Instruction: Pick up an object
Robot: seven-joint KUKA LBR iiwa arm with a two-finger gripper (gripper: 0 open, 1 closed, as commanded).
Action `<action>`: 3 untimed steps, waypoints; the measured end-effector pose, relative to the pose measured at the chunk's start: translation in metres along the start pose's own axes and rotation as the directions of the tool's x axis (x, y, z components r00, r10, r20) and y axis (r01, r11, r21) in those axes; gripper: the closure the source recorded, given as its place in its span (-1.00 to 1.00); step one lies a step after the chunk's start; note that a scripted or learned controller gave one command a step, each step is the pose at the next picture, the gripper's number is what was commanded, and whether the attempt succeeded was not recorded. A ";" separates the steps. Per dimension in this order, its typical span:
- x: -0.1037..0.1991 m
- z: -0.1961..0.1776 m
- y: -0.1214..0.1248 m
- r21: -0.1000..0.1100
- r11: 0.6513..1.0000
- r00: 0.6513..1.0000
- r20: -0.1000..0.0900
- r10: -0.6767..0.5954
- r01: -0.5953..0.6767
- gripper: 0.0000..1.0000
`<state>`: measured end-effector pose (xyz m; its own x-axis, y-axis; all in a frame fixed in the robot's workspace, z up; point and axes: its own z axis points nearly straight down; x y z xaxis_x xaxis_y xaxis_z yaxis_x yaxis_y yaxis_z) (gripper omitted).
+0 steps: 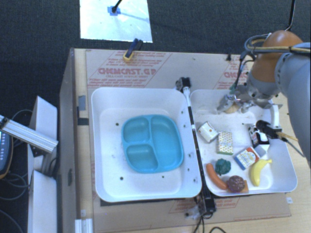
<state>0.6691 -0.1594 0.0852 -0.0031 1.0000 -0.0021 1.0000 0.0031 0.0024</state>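
The tabletop carries two white bins. The left bin holds a blue divided plate. The right bin holds a banana, a carrot and small boxes toward its near edge. The pincer sits low at the right bin's far edge; whether it grips anything cannot be told.

Grey KUKA arm with orange band enters from the right edge, upper right of frame, wrist angled down-left. Metal two-finger gripper sits low at centre right, tip pointing left.
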 end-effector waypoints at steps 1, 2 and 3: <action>-0.006 0.000 0.000 -0.001 1.000 1.000 0.000 0.001 -0.001 -1.00; -0.008 0.000 0.000 -0.001 1.000 1.000 0.001 0.001 -0.001 -1.00; -0.011 -0.001 0.000 -0.001 1.000 1.000 0.000 0.001 -0.001 -1.00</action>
<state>0.6694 -0.1701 0.0857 -0.0020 1.0000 -0.0025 1.0000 0.0020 0.0035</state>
